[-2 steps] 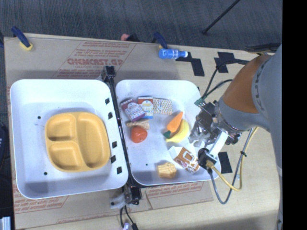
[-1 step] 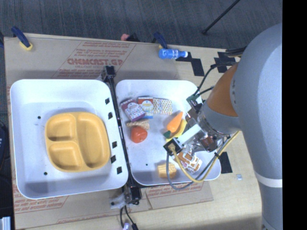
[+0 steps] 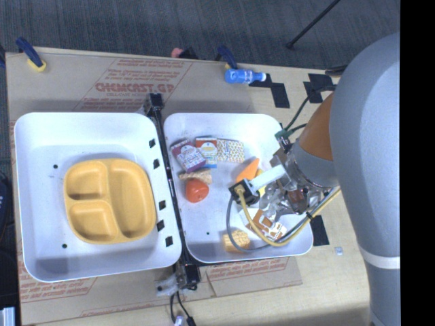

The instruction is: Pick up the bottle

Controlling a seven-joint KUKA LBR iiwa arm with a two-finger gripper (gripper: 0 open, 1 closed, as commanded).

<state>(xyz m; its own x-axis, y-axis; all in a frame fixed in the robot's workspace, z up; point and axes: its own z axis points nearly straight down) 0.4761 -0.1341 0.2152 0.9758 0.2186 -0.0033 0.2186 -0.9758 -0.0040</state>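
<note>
Camera view: gripper (image 3: 266, 217) sits low in the right bin (image 3: 204, 250), over its front right corner. Whether it is open, or has hold of anything, cannot be told under the cabling. No bottle can be made out for certain. Packets (image 3: 207, 152), carrot (image 3: 247, 169) and tomato (image 3: 197, 191) lie just left. The yellow tray (image 3: 109, 200) fills the left bin (image 3: 34, 202), probably as a drop-off.

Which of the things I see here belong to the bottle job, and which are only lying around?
For the job: blue bottle, on the bench beyond the right bin; gripper, over that bin.
Just lying about: yellow divided tray, snack packets, round red item, orange item.
</note>
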